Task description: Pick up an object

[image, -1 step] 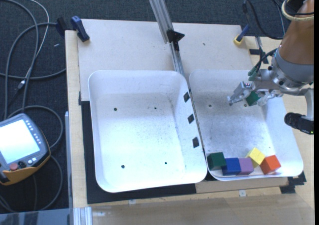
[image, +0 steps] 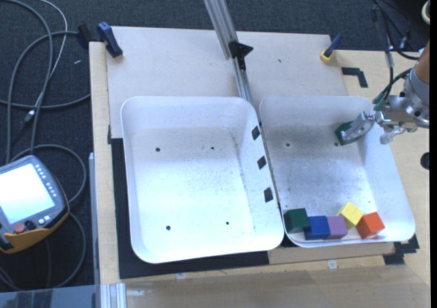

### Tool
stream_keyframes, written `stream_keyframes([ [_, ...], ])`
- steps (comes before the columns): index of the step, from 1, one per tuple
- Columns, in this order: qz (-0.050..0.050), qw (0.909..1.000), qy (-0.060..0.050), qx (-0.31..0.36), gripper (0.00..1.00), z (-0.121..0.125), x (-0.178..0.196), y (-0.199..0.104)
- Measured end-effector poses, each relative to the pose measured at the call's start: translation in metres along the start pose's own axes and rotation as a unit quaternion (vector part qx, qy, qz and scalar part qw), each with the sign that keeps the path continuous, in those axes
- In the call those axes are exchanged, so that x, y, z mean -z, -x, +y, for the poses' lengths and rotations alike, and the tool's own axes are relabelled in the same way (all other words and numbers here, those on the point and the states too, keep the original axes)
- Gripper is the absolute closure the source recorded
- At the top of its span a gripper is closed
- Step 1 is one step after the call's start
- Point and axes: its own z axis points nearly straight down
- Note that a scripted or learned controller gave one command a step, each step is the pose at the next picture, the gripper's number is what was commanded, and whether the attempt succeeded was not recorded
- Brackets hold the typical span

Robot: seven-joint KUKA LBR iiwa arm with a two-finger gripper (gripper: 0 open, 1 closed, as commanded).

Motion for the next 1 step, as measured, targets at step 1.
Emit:
stream_keyframes([
  [1,0.000,0.9999,0.009,0.004,0.00,0.0760,-0.1130,0.0223],
])
